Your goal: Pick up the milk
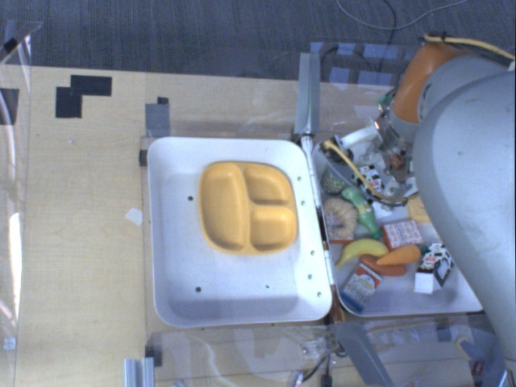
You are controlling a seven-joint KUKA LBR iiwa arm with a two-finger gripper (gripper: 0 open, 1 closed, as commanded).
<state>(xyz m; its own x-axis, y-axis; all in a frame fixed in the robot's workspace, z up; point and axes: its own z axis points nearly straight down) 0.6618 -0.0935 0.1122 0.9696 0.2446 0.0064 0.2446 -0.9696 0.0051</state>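
Right bin [451,301]: we list the milk carton [434,266] near its front right corner, beside a carrot [397,255] and banana [359,251]. Left bin [173,240]: one yellow divided tray [246,206]. Gripper [387,168] low over the right bin's far end; whether its fingers are apart, we cannot tell.

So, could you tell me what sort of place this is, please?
Probably a robotics lab's pick-and-place bench, not a kitchen: a grey arm reaches over two white bins, one holding a yellow tray and one holding toy food, with a loose cable on carpet.
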